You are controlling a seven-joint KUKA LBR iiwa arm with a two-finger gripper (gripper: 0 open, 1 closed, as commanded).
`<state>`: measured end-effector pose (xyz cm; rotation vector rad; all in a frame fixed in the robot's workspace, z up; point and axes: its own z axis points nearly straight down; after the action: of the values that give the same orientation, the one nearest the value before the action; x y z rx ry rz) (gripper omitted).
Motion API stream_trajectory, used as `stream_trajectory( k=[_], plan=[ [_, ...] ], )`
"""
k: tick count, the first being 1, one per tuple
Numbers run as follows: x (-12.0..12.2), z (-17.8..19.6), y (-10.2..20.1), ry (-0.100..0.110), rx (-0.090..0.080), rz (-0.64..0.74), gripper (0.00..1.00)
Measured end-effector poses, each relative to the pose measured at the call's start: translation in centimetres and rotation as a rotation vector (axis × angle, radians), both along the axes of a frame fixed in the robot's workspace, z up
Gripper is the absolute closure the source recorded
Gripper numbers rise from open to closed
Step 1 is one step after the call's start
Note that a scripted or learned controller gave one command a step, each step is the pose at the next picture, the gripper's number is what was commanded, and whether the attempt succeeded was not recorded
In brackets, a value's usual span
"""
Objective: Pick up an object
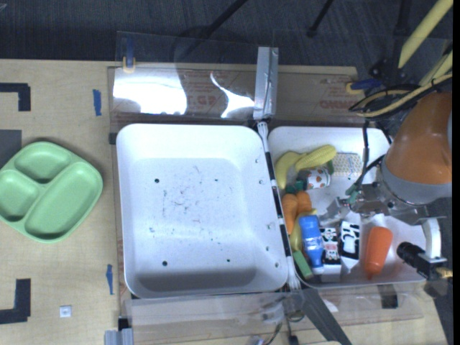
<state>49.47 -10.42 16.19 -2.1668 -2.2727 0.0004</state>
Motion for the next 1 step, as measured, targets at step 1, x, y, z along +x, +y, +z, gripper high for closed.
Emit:
stream_trajectory(
  k=[1],
  plan=[
    [-1.45, 3.70, -10.66, -0.003, -0.003, -0.063, 0.00]
  ],
)
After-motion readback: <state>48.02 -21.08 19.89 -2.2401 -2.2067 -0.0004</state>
